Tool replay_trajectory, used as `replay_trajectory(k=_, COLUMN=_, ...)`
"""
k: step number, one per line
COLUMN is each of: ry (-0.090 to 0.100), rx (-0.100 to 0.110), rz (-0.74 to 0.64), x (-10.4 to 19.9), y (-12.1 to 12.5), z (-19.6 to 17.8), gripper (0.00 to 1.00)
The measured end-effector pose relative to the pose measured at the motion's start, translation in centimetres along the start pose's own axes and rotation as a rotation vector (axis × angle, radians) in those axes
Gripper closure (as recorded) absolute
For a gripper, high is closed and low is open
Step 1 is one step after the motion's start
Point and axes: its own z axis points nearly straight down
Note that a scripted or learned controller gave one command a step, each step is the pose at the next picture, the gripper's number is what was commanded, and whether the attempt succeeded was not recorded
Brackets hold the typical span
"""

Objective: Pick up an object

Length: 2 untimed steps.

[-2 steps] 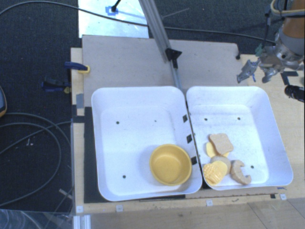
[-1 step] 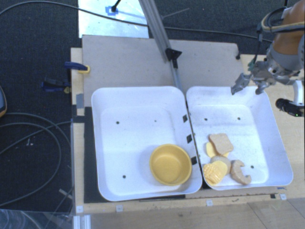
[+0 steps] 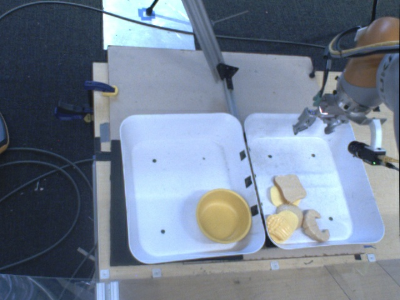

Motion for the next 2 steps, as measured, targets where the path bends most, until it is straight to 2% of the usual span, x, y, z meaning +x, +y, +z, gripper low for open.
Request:
replay_trajectory(k=1, ry=0.0, rx=0.001, rz=0.003, x=0.0, y=-1.1, z=5.2, gripper=0.0)
replay_trajectory(k=2, ry=-0.002, rx=-0.008, rz=0.002, x=0.0, y=-0.8, z=3.7, gripper=1.0)
